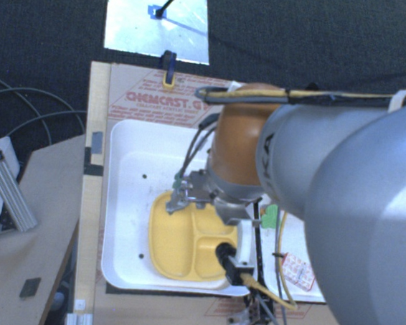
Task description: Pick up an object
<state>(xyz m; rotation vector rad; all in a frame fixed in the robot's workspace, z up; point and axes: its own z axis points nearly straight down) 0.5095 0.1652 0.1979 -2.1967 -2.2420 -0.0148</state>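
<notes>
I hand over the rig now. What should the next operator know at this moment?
Pincer: low in the left bin, at the upper left rim of the yellow divided tray; open or shut cannot be told.
Things: tray lies in the left bin. A small green object and a red-patterned packet lie in the right bin.
Done: no lift seen.
Left: grasp an object and raise it.

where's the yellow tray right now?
The yellow tray lies in the left white bin, toward its near right corner, directly under the arm's wrist. A green object sits just to its right, past the arm.
</notes>
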